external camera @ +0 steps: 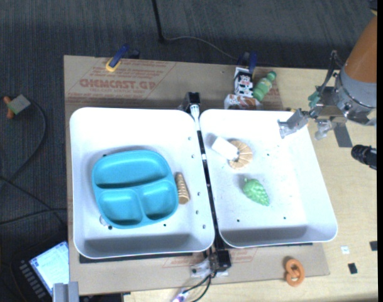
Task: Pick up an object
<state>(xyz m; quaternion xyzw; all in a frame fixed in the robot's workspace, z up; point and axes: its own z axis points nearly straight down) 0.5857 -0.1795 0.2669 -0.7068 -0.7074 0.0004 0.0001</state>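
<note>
My gripper (317, 131) hangs over the far right rim of the right bin (304, 228), open, with nothing between its fingers. In that bin lie a white block (222, 147) touching a tan ring-shaped pastry (243, 155), and a green bumpy toy (256, 191) nearer the middle. All three are to the left of and below the gripper, apart from it. The left bin (84, 231) holds a blue divided tray (134, 188) with a small brown roll (182, 187) beside its right edge.
Behind the bins on the bench stand a small printed box (241, 88) and a green toy (263, 85). An orange ring (295, 270) lies at the front of the bench. Clamps (117, 58) and cables sit at the bench's far edge.
</note>
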